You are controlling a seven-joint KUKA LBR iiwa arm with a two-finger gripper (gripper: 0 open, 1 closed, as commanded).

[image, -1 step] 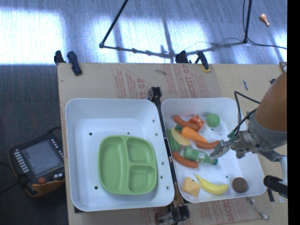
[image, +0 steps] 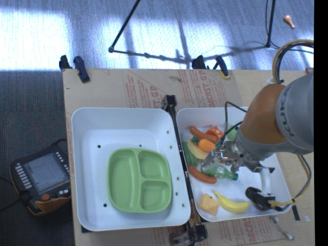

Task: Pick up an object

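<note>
Two white bins [image: 82, 137] sit side by side. One green divided plate [image: 139, 180] lies in the left. The right holds two sausages [image: 202, 175], one banana [image: 231, 203] and one cheese wedge [image: 208, 204].

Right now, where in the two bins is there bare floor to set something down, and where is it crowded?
The left bin has bare floor all around the green divided plate, widest along its left and far sides. The right bin is crowded: hot dogs, the banana, the cheese wedge and the gripper fill its left part; a small patch lies right of the banana.
</note>
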